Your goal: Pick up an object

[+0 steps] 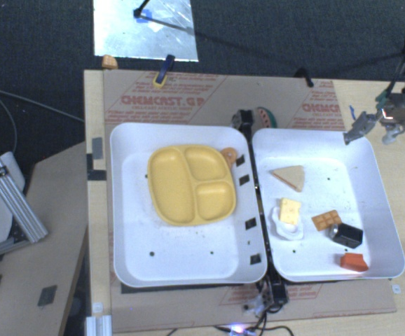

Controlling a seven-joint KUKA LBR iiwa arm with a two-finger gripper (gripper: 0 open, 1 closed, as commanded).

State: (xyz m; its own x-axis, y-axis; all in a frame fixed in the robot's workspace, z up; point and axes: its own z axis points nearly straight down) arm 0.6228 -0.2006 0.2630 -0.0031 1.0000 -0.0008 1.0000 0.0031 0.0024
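A: Where is the gripper as the frame is taken?

B: At the far right, above the far-right corner of the right bin, the grey arm reaching in from the right edge. Its fingers are spread wide and grip nothing.

A: And the objects to be picked?

B: All in the right bin. A tan wedge lies toward the far side. Near the divider, a yellow block rests on a small white piece. To its right sits a brown waffle-like square, touching a black block just nearer. An orange block sits by the near rim.

A: The left bin?

B: It holds a yellow divided plate, three compartments, with a small orange round item at its far-right edge. Both bins stand on a cardboard-covered bench.
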